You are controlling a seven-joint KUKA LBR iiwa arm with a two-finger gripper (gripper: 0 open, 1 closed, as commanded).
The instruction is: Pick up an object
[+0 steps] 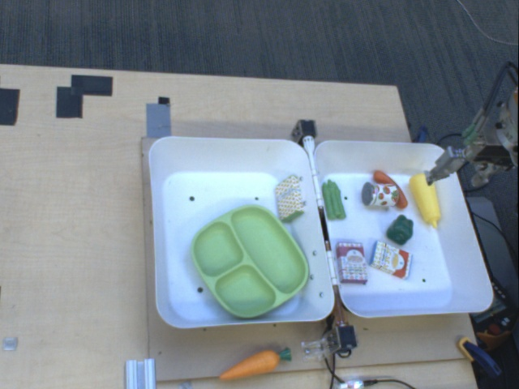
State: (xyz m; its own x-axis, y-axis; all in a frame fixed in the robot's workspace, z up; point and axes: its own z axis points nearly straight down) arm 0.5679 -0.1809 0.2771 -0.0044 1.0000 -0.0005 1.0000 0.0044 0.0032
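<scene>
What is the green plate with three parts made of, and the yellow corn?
The green plate looks like smooth moulded plastic: one even colour with soft, rounded dividers. The yellow corn seems to be toy plastic too, evenly yellow and slightly glossy, though it is small here.

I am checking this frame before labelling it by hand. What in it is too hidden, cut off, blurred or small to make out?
- Tool, camera view: blurred and small at the right bin's far corner beside the yellow corn; open or shut cannot be told.
- Arm, camera view: cut off by the right edge.
- Two small cartons, camera view: print too small to read.
- Patterned packet by the green plate: contents unclear.
</scene>
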